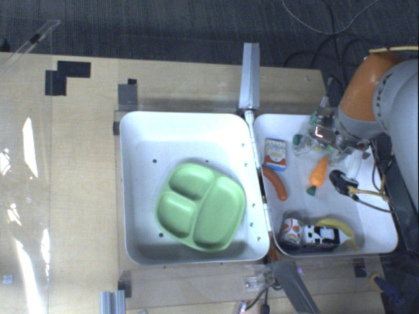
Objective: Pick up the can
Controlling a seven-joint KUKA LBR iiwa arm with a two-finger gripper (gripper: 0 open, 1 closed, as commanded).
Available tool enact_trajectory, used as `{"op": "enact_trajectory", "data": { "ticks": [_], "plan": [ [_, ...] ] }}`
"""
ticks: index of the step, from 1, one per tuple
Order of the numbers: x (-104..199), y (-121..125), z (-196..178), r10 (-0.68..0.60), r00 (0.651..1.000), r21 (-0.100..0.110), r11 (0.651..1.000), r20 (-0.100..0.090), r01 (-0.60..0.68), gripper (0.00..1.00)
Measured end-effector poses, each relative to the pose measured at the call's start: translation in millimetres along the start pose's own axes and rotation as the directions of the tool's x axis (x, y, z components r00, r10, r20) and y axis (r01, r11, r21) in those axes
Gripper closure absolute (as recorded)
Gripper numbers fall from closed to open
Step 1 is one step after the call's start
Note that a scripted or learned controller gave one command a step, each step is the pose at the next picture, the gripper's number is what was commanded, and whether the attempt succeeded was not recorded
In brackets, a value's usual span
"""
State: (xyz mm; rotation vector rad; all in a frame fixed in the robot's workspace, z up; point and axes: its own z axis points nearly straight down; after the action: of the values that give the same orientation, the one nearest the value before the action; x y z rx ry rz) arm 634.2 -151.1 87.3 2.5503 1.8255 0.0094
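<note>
Two white bins sit side by side on the worktop (pixel 65 195), and the hand (pixel 319 138) hovers over the far part of the right bin (pixel 380 241); I cannot tell how it is set. An orange carrot (pixel 318 173) lies just below it, while the can (pixel 291 231) rests well nearer the front rim, beside a banana (pixel 340 227). Off to the hand's side, the left bin (pixel 137 175) holds a green tray (pixel 201 205).

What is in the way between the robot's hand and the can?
The carrot and sausage lie in the bin between the gripper and the can. A banana lies right beside the can.
</note>
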Motion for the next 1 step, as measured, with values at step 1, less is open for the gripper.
{"op": "enact_trajectory", "data": {
  "ticks": [1],
  "plan": [
    [-18.1, 43.0, 1.3, 0.064, 0.998, 0.010, 0.998, 0.001, -0.064, 0.00]
  ]
}}
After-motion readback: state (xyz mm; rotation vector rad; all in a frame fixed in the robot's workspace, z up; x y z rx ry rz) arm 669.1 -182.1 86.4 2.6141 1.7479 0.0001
